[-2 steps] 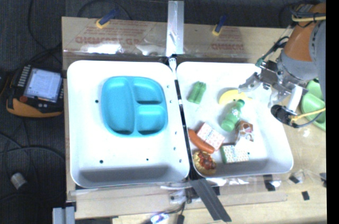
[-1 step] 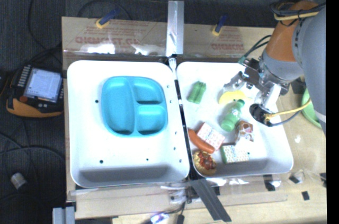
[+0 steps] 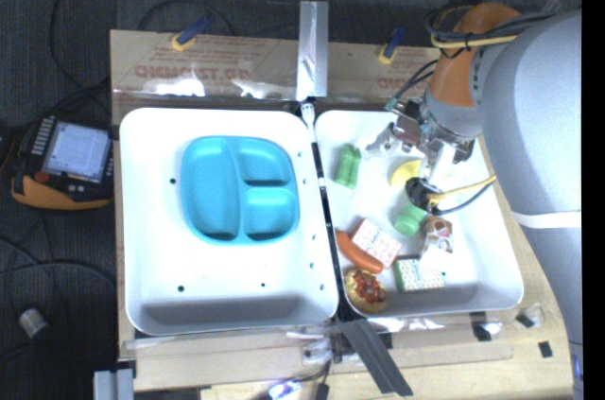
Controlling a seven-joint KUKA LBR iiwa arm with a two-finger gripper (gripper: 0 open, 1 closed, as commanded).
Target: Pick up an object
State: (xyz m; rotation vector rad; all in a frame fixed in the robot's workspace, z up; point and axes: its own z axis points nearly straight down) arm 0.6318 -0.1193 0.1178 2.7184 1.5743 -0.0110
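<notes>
The hand (image 3: 419,146) hangs low over the far part of the right bin (image 3: 492,285). Whether it is spread or pressed together cannot be told from this slant, and nothing shows pinched in it. The likeliest thing to take is the yellow piece (image 3: 406,171), which lies just beside the hand on its near side, with a green cylinder (image 3: 409,220) a little further on. To do this step well, I judge the hand should centre over one thing alone before going down — the yellow piece is small and curved, so a descent off to one side would probably nudge it away rather than catch it. It should then close across the narrow width and lift straight up, clear of the bin wall. The right bin is crowded: a green block (image 3: 349,165) near the divider, a red-and-white box (image 3: 376,241) touching an orange sausage-like piece (image 3: 355,252), a green-and-white box (image 3: 419,275), a small red-and-white figure (image 3: 439,235) and a little bowl of toy food (image 3: 366,288) at the near corner. The left bin (image 3: 142,228) holds a blue divided plate (image 3: 241,187). Both bins sit side by side on the tabletop (image 3: 227,58).
</notes>
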